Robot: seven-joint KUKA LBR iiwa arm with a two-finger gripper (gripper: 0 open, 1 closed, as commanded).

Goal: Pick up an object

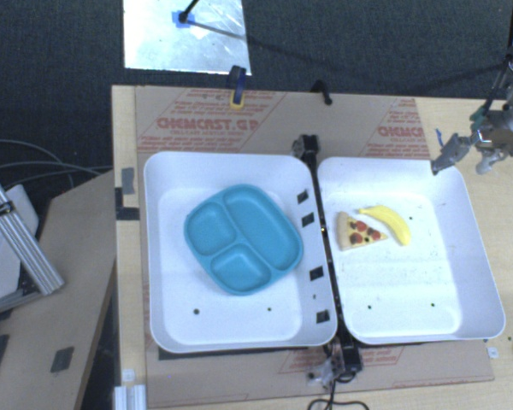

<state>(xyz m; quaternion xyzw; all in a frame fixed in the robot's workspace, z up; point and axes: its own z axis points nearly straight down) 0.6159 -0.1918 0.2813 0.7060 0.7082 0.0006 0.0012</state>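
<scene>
Claw (463, 161) at the far right rim of the right bin (410, 319), hanging from the grey arm above the corner. Fingers (445, 155) spread wide, nothing between them, tips pointing down and leftward toward the bin wall.

Down and to the left of the claw, well apart from it: a yellow banana (390, 223), lying flat on the bin floor, curved, slanting. Touching the banana's left side, a little farther from the claw: a toy pizza slice (359, 231), flat, crust against the banana, tip pointing left toward the divider between the bins.

Much farther left of the claw, across that divider, in the left bin (175, 314): a blue divided plate (242, 238), three compartments up, turned at a slant, sitting near the bin's middle.

Under both bins, a cardboard sheet (214, 122) with red lettering. Up and far to the left of the claw, beyond the bench: a shiny silver sheet (154, 32) on the dark floor.
</scene>
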